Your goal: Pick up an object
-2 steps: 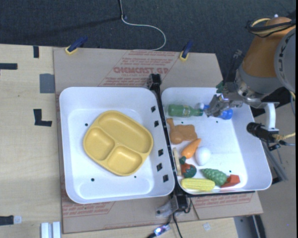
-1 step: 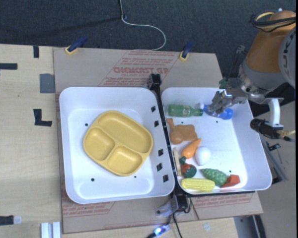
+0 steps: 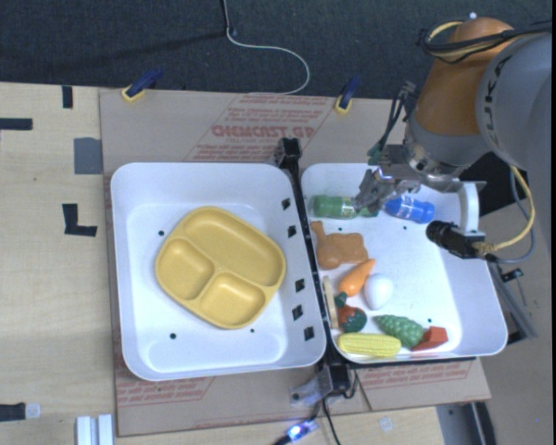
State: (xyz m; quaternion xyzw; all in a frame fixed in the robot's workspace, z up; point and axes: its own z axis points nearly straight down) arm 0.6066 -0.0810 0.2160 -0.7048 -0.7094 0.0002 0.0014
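Bench: cardboard sheet, two white bins side by side

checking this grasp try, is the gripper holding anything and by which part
Cannot be told. The gripper sits at the right end of the green bottle, beside the blue bottle, but no object is plainly between its fingers.

Yellow tray, white bins

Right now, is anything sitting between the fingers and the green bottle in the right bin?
Nothing visible does. The gripper hangs right at the green bottle, at its right end, near the right bin's back wall. The blue bottle lies on the gripper's other side, and the brown toy sits just in front, beside the path rather than in it.
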